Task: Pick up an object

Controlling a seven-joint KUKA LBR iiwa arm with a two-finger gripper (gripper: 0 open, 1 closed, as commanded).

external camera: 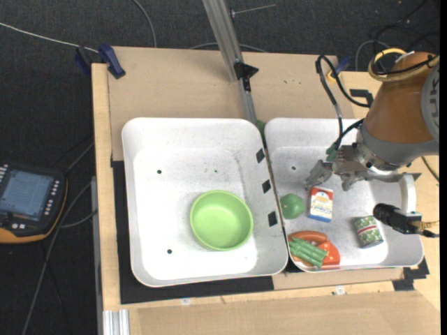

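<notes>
Objects available for picking lie in the right bin [307,142]. A small carton [321,204] with a red and white face stands near the bin's middle, directly below the gripper [334,176]. Just left of the carton sits a green ball [292,204], close to the wall shared with the left bin [140,145]. At the right bin's near edge rests a plate of toy vegetables [314,251], red and green, partly overlapping the rim. To the right of the carton lies a small green and white can [368,231], well apart from the plate.

The gripper hangs over the carton with its fingers spread and nothing between them; whether a fingertip touches the carton's top cannot be determined. The arm [401,110] enters from the right, orange band above the grey wrist.

The left bin holds a green bowl [221,220], upright, toward its near right corner. Both bins rest on the wooden bench [181,82]. A handheld control pendant [28,201] lies on the dark floor to the left
</notes>
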